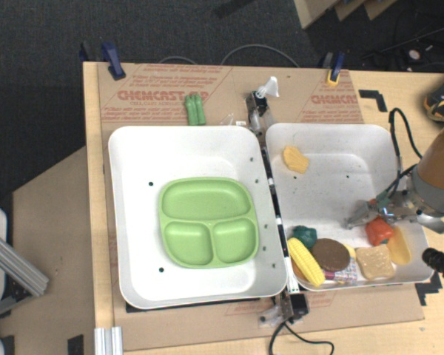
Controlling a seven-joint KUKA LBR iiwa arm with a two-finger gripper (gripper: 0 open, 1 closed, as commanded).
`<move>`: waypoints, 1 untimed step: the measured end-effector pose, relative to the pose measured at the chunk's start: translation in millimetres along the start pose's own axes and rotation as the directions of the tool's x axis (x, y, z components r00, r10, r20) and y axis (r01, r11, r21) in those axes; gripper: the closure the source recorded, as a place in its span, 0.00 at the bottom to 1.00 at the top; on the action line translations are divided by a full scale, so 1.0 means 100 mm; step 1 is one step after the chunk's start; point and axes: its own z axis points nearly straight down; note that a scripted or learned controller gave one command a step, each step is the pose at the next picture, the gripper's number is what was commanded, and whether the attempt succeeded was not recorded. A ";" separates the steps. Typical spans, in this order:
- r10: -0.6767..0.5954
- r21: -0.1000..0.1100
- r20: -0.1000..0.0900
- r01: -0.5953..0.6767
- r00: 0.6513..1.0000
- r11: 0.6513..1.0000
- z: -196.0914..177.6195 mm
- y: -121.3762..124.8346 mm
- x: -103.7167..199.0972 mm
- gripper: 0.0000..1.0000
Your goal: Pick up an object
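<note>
Gripper point(379, 217) at right bin's point(333, 143) right side, lower right of frame, fingers spread wide, holding nothing. Red toy point(379, 231) just below, touching fingertips. Corn cob point(305, 262) at bin's lower left.

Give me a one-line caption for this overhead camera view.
Robot gripper reaches into the right bin beside a red toy, while a green divided tray sits in the left bin.

A pale green divided tray point(207, 221) is seen in the white left bin point(133, 161). In the white right bin point(333, 135), speckled with dark dots, yellow corn point(305, 261), a brown disc point(331, 254), a red piece point(379, 231) and a tan slice point(374, 262) are found.
</note>
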 end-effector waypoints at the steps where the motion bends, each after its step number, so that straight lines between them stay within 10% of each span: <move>1: 0.001 -0.004 0.006 -0.001 1.000 1.000 -0.10 0.01 -0.01 1.00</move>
